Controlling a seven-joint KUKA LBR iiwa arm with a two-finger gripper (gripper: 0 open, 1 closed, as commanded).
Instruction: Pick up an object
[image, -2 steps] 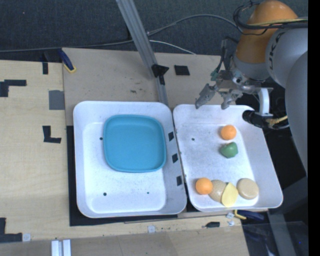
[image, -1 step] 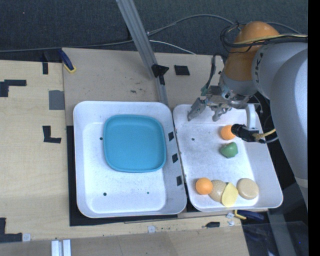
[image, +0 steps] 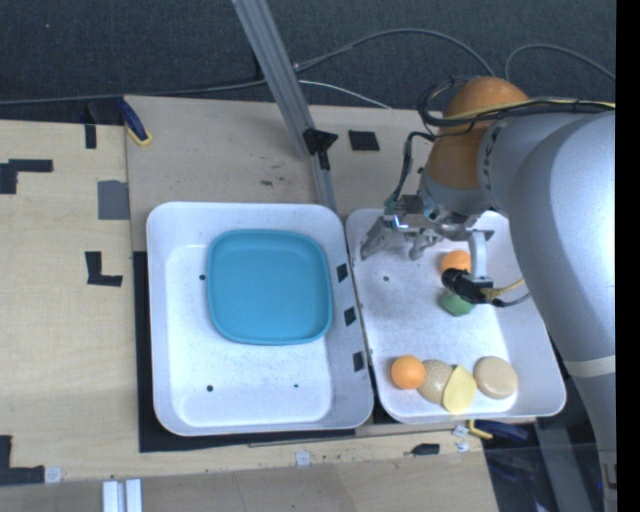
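Arm bent over right bin | gripper spread, grasping nothing

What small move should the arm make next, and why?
Probably descend toward the right bin. The gripper hangs over its bare upper end, grasping nothing; the nearest objects, an orange ball and a green piece, lie a little to the camera's right of it.
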